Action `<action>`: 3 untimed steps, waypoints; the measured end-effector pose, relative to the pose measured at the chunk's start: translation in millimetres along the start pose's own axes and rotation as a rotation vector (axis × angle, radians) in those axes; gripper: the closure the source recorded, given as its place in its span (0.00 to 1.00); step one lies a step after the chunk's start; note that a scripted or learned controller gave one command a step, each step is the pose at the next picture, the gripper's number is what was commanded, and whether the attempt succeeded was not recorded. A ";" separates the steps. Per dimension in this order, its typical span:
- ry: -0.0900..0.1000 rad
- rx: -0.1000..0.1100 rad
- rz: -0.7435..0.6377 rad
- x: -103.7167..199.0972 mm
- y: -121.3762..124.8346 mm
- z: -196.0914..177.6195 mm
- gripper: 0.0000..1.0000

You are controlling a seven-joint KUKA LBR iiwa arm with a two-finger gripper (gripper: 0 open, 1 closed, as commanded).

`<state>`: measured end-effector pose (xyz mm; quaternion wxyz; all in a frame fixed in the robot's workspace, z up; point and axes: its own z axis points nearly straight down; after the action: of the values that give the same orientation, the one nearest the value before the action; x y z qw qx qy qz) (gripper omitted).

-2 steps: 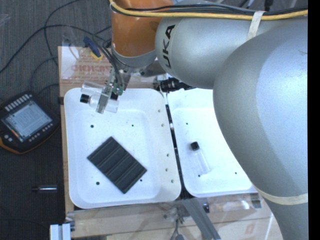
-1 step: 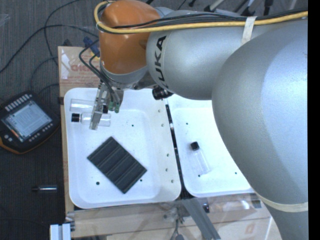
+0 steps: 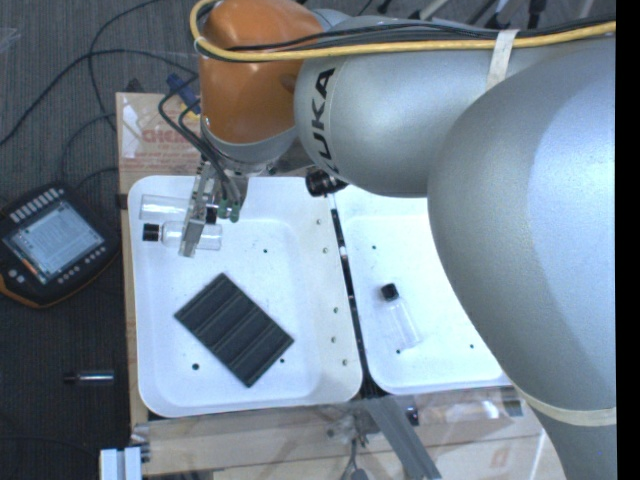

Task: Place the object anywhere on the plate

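In the camera view we take the dark ribbed plate (image 3: 234,329) in the left bin (image 3: 300,388) as our landmark: a flat, grooved rectangle lying at a slant on the smooth white plastic floor. Up and to the left of the plate, near the bin's far corner, lies a small clear vial (image 3: 165,232) with a black cap, on its side, and the gripper (image 3: 193,240) hangs right over it at the vial's plate-ward end; whether it is apart or together we cannot tell, nor whether the vial is in its grasp. A second clear vial (image 3: 398,315) with a black cap lies to the right of the plate, across the divider, in the right bin (image 3: 440,373). We judge such a vial light, stiff and slick, round enough to roll, perhaps brittle; we would take it across the middle of the barrel.
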<state>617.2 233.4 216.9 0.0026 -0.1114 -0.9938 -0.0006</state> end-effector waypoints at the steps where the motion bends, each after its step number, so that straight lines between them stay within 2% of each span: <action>1: 0.002 -0.001 0.003 -0.7 0.1 -6.7 1.00; 2: -0.005 0.000 -0.364 53.4 -11.2 -98.2 1.00; 3: -0.005 0.000 -0.364 53.4 -11.0 -98.4 0.00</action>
<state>563.2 234.3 315.6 0.0000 0.0702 -0.9975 -0.0009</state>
